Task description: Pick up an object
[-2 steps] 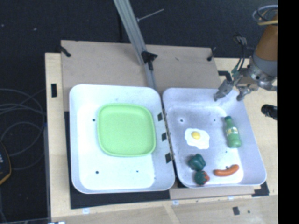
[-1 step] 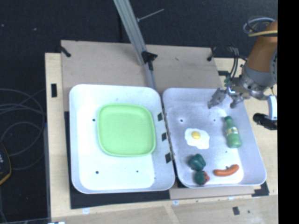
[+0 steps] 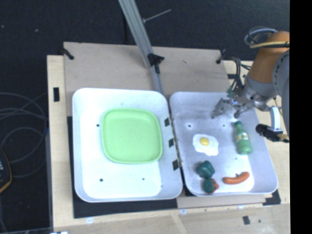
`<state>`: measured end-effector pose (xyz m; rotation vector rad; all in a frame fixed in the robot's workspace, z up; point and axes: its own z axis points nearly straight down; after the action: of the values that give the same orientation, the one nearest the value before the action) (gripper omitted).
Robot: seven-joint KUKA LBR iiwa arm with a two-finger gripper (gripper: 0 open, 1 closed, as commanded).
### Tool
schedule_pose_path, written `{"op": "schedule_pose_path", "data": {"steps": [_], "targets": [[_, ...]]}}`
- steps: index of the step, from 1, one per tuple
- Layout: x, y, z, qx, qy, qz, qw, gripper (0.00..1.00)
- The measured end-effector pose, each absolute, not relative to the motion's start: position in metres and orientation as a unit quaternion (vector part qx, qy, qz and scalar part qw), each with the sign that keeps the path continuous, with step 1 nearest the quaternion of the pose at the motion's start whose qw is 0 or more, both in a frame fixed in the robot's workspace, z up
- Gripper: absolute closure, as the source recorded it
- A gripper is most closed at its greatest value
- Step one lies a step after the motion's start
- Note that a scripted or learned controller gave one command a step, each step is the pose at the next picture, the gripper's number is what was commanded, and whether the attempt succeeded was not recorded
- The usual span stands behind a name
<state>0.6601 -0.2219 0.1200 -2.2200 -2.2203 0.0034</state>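
The right bin (image 3: 190,116) holds a fried egg (image 3: 205,144), a green bottle (image 3: 242,138), a green pepper (image 3: 205,168), a small red and green piece (image 3: 210,185) and a red sausage (image 3: 236,179). My gripper (image 3: 225,110) hangs over the bin's upper right part, above and left of the bottle's cap. Its two fingers are spread apart, with nothing between them. It touches none of the objects.
The left bin (image 3: 87,130) holds a light green square plate (image 3: 131,135). A grey slanted pole (image 3: 139,33) comes down to the gap between the bins. The arm's orange band (image 3: 265,65) is at the right edge.
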Motion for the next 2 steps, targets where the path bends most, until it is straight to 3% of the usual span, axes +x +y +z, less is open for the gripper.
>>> {"op": "schedule_pose_path", "data": {"steps": [1,2], "targets": [[0.661,-0.223,0.134,-0.707,-0.707,0.0,-0.002,1.0],[0.669,-0.225,0.179,-0.707,-0.707,-0.0014,-0.002,1.0]]}}
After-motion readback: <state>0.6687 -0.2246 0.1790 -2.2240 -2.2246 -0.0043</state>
